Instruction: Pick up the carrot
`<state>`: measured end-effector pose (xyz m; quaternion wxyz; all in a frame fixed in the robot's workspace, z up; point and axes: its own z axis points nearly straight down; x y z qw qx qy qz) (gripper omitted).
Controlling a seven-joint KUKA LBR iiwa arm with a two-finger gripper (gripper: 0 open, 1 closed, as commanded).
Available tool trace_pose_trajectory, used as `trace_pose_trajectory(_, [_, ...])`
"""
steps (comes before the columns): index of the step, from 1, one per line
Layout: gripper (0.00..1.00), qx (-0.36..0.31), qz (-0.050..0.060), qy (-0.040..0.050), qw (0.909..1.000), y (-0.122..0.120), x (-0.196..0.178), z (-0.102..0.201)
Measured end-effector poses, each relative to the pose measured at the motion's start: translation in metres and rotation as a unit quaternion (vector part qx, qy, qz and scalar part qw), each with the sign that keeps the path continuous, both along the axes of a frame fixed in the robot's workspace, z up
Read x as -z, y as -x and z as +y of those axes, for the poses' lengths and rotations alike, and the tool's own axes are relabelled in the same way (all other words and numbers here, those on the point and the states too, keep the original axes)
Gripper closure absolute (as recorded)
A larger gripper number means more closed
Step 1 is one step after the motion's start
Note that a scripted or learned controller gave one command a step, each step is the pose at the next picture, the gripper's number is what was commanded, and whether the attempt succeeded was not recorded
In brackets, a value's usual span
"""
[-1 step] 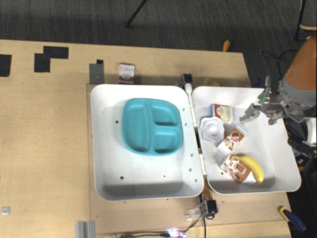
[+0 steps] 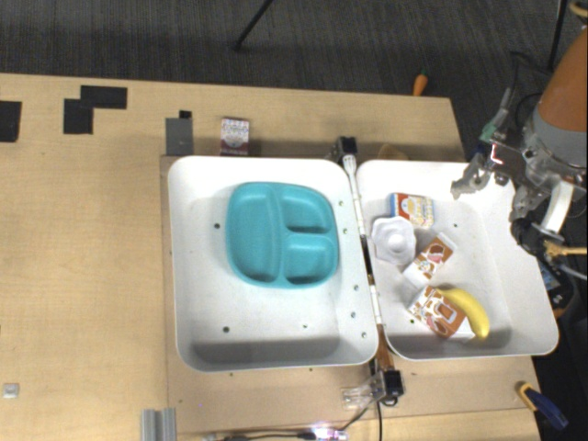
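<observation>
My gripper [image 2: 470,180] hangs over the far right corner of the right bin [image 2: 514,278], at the end of the grey arm with its orange band [image 2: 562,99]. It is above bare bin floor, to the right of a small white and orange carton [image 2: 411,209]. I see nothing held under it. The items in the right bin lie to its left and nearer the camera. A small orange object [image 2: 420,84] lies at the bench's far edge, too small to identify.
The right bin also holds a white cup [image 2: 395,240], two brown and white snack packets [image 2: 432,255] [image 2: 436,312] and a yellow banana [image 2: 470,312]. A teal divided plate [image 2: 280,232] lies in the left bin [image 2: 197,338].
</observation>
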<state>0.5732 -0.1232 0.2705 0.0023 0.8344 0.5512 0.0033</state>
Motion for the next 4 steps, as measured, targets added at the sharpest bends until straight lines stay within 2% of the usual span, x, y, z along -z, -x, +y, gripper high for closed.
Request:
trace_pose_trajectory(1, [0.0, 0.14, 0.001, -0.0008, 0.9901, 0.046, -0.054, 0.009])
trace_pose_trajectory(2, [0.0, 0.353, 0.006, -0.002, 0.9357, 0.074, 0.015, 0.019])
trace_pose_trajectory(3, [0.0, 0.199, 0.008, -0.0009, 0.9799, 0.088, 0.151, -0.049])
trace_pose_trajectory(4, [1.0, 0.196, 0.005, -0.0025, 0.9806, 0.084, 0.139, -0.046])
